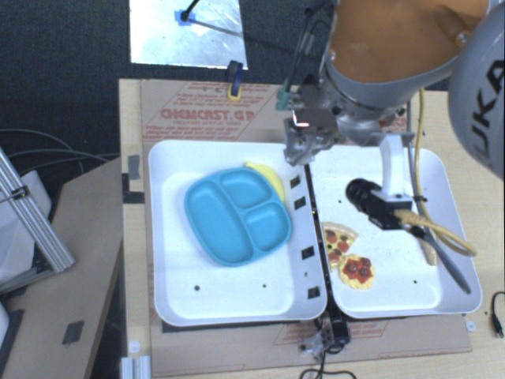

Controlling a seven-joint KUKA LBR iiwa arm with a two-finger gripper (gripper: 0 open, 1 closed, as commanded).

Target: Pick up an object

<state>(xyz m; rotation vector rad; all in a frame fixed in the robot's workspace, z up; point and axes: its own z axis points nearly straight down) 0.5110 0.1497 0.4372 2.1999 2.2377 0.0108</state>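
My gripper (301, 153) hangs over the far end of the divider between the two white bins, above the rim and holding nothing that I can see. In the left bin (170, 290) lies a blue divided plate (235, 215), with a yellow banana-like piece (268, 177) tucked against its far edge, just left of the gripper. The right bin (442, 180) holds two toy pizza slices, one (338, 239) near the divider and one (357, 271) closer to the front. A utensil with a brown handle and a grey blade (450, 265) lies at the bin's right side.
The bins rest on a cardboard sheet (205, 113) on the bench. The grey and orange arm (402, 30) fills the upper right, above the far part of the right bin. Aluminium framing (28, 219) stands to the left of the bench.
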